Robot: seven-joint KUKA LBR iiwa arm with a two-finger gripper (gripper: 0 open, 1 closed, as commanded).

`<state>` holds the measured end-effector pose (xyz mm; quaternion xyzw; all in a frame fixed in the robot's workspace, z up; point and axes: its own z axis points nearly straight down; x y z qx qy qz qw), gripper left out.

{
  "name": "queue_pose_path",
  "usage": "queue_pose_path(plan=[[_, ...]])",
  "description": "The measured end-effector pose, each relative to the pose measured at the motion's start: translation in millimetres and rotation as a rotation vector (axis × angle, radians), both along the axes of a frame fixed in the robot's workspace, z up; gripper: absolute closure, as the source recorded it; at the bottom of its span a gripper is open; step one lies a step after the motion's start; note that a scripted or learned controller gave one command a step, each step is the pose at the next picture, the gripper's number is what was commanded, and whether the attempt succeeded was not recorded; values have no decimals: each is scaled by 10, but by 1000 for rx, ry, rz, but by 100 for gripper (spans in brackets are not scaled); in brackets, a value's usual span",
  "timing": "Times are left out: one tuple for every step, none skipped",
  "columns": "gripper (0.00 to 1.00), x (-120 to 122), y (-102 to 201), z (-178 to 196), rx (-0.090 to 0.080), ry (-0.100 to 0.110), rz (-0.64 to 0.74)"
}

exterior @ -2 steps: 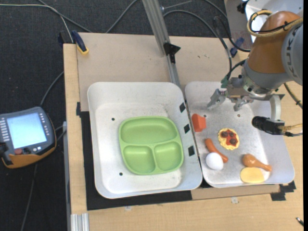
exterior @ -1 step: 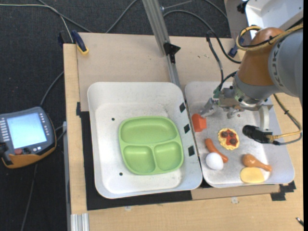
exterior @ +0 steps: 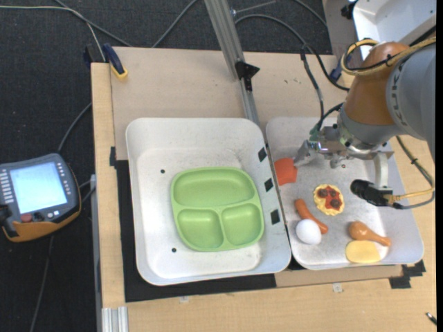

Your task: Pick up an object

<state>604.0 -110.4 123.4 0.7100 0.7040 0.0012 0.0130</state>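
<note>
My gripper (exterior: 324,152) hangs over the back of the right bin (exterior: 405,221), with the grey arm and its orange band behind it to the right. An orange block (exterior: 285,171) lies just left of and below the gripper, apart from it. Further forward lie a small pizza (exterior: 329,198), a carrot (exterior: 310,215), a white egg (exterior: 309,232), a chicken drumstick (exterior: 368,233) and a yellow piece (exterior: 363,253). I see nothing held in the gripper.
The left bin (exterior: 149,185) holds a green divided plate (exterior: 214,206). A slanted metal post (exterior: 228,40) rises behind the bins. A teach pendant (exterior: 34,196) sits off the bench at the left.
</note>
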Motion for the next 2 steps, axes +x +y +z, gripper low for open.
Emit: queue_pose_path(plan=[[100,-9,46,72,10,9,4],[100,16,-33,689,15,12,8]])
